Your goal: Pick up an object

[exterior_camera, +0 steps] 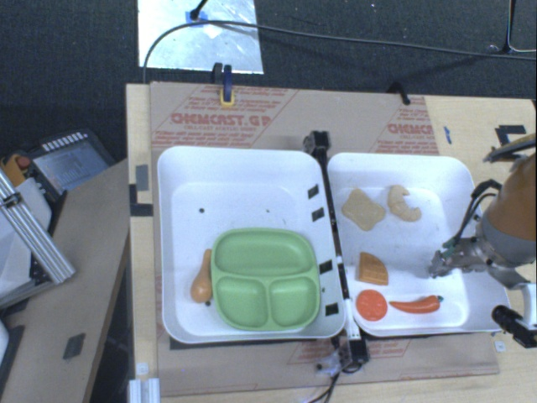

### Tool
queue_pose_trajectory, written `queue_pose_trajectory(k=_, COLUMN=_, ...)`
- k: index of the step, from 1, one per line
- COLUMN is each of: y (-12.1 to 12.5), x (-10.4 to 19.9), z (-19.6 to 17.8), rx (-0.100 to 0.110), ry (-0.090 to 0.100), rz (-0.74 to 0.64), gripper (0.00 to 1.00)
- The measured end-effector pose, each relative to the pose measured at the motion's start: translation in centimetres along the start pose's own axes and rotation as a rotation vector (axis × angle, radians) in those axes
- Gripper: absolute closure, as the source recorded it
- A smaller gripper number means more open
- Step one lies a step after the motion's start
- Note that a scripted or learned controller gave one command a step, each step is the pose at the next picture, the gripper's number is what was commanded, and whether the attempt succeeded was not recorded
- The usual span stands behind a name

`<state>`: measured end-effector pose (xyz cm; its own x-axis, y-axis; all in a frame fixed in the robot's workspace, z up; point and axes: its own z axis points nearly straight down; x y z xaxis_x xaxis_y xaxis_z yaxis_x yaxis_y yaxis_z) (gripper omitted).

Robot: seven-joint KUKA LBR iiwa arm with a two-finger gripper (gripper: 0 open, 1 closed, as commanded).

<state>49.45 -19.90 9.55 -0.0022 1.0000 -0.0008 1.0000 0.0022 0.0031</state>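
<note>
Two shallow white bins side by side on a counter (277, 107) covered with printed cardboard, seen from above at a slant.

Left bin (243, 170), centre-left of the frame: holds a green divided plate (265, 278) with three compartments, lying flat toward the lower edge, and a small tan pear-shaped toy (202, 279) just beside the plate's left rim.

Right bin (445, 183), centre-right: holds five play-food pieces spread apart, probably scattered so each can be reached separately. Toward the top, a beige bread slice (362, 209) and a pale curved piece (405, 203) near each other. Lower down, an orange wedge (372, 269), a round red-orange tomato (372, 306) below it, and a red chili pepper (415, 305) to the tomato's right.

Grey arm with orange band entering from the right edge, reaching low over the right bin. End effector (443, 264) hanging just above and right of the chili pepper, nothing visibly between its tips; too small and dark to tell whether spread or closed. Likely lining up for a grasp, with chili pepper as nearest candidate.
</note>
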Motion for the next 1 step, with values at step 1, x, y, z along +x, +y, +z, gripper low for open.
queue_pose_trajectory(k=1, y=-0.38, x=-0.47, z=-4.55, rx=-0.002, ry=-0.002, rz=0.002, gripper=1.0)
